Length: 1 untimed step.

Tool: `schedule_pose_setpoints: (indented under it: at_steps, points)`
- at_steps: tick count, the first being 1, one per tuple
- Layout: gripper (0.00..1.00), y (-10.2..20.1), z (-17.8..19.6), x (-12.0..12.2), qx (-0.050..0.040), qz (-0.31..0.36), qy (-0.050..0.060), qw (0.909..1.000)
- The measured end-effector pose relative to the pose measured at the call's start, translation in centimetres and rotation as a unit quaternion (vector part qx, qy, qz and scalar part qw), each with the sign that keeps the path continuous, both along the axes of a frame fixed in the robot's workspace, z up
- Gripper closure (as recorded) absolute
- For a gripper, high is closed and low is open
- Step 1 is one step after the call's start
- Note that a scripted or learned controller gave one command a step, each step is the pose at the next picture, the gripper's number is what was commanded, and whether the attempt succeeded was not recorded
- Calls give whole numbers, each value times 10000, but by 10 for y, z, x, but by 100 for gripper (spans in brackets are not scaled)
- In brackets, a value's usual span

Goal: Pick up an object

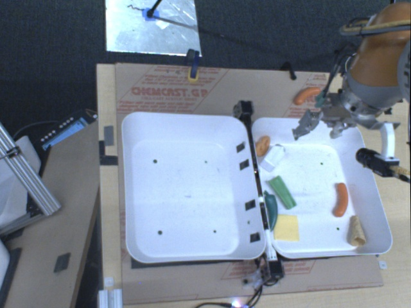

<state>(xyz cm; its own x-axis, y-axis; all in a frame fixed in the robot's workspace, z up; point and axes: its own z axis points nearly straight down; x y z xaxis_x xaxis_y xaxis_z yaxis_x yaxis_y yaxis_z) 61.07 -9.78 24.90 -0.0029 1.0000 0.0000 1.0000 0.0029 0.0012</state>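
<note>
**Inspector:** State of the jaws?

**Me:** My jaws stand apart with nothing between them. They hang over the far edge of the right bin [379,236], above its bare floor.

**Inspector:** Which object do you propose?

**Me:** The sausage [340,199]. It lies alone toward the right side of that bin, well apart from the green block [281,192] and the yellow square [287,228], and near but not touching the tan piece [356,231].

**Inspector:** Its appearance?

**Me:** Orange-red, smooth, long and slightly curved with rounded ends. It lies flat, its length running near to far.

**Inspector:** Method?

**Me:** In my judgement I should move nearward and right and centre over its middle. I should turn my wrist so the jaws close across the narrow width, then come down until the tips straddle it just above the floor. It looks round and likely slippery, so an off-centre closure could roll it out.

**Inspector:** Other hazards?

**Me:** The bin's right wall is close, so I should keep the outer finger clear of it. The orange piece [262,146] and white piece [273,157] touch in the far-left corner, which makes them a poorer choice.
</note>
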Motion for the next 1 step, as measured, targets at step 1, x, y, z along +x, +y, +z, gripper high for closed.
schedule_pose_setpoints:
  at_steps: [1]
  points:
    - [100, 0, 11, 1, 3, 12, -16, 10000]
